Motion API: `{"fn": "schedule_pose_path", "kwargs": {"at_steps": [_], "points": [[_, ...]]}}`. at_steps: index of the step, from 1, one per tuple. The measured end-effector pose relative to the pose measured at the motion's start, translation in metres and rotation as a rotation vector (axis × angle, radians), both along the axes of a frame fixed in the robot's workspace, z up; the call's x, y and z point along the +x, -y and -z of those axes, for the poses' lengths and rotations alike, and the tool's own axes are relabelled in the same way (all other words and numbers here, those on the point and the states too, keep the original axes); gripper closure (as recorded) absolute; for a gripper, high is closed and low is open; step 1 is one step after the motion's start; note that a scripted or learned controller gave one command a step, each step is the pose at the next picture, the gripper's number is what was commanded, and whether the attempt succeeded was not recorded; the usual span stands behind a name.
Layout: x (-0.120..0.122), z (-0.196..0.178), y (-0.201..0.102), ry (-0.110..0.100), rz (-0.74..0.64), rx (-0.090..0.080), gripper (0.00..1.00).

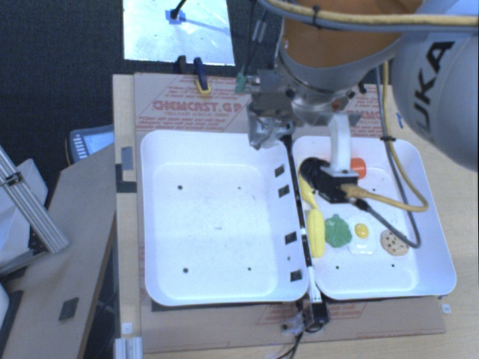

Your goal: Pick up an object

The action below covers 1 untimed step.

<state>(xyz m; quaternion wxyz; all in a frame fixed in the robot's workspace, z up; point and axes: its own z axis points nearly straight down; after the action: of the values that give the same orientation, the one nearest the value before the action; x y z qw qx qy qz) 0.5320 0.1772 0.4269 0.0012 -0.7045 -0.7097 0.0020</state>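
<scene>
gripper upper centre of frame, over the top end of the seam between bins; open or closed: cannot tell. yellow banana lies in right bin, lower left, beside the seam, long axis top-to-bottom of frame.

Grey arm, black letters right of its orange band; a yellow cable crosses the band, metal gripper beneath it.

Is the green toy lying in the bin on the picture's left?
No, the green toy lies in the bin on the right, next to the long yellow piece.
</scene>
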Motion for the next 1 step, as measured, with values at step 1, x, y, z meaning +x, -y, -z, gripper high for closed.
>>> {"fn": "schedule_pose_path", "kwargs": {"at_steps": [1], "points": [[-0.0471, -0.0312, -0.0184, 0.007, 0.0, 0.004, 1.0]]}}
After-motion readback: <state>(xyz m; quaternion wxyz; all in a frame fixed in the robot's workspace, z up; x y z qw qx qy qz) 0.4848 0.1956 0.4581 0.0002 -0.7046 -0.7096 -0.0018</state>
